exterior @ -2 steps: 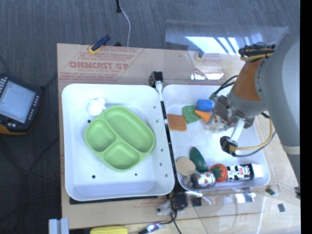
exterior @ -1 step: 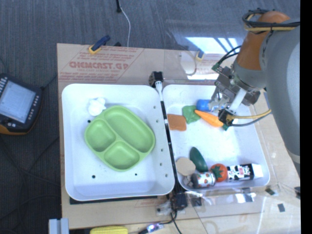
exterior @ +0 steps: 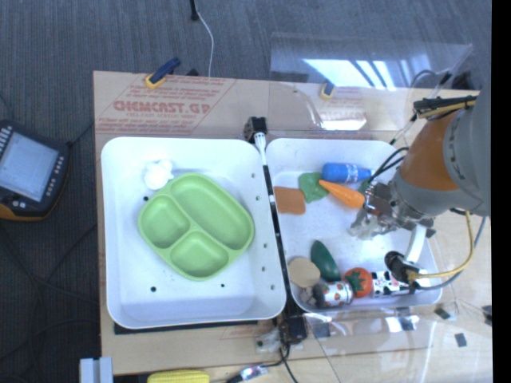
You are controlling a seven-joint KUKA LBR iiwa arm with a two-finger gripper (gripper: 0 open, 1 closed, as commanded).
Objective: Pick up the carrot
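Carrot (exterior: 342, 192) lengthwise left-right, tip rightward

The bench (exterior: 128, 118) bears two white bins (exterior: 132, 294) side by side.

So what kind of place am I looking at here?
Most likely a robotics lab bench, not a kitchen: two white bins on a taped-down board, toy food such as the carrot beside the gripper, and a teach pendant lying on grey carpet.

**Two bins, side by side**

The divided plate (exterior: 196, 226) lies in the left bin (exterior: 120, 294). In the right bin (exterior: 339, 148), the carrot (exterior: 342, 193) lies just before the bottle (exterior: 346, 171), with the gripper (exterior: 369, 222) near its right end.
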